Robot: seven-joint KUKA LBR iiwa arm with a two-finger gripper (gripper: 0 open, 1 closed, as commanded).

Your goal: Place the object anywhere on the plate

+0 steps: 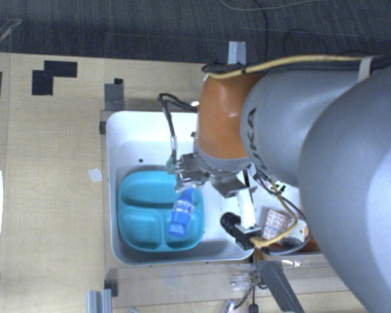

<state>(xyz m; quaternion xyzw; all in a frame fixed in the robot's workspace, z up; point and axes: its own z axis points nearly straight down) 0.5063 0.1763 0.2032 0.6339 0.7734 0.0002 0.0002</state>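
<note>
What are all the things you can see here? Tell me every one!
plate: one, teal with compartments, in the left bin.
bottle: one, clear with a blue label, over the plate's right side, just below the pincer.
bin: one in clear sight, white, mid-bench, holding the plate.
packet: one, red-and-white pattern, right of the plate, partly hidden under the arm.
bench: one, pale wood, with black marks at upper left.
floor: dark grey carpet along the top, with a thin cable on it.
arm: one, grey with an orange band, coming in from the right.
pincer: one, metal, above the plate's right edge; too blurred to read its grip.
</note>
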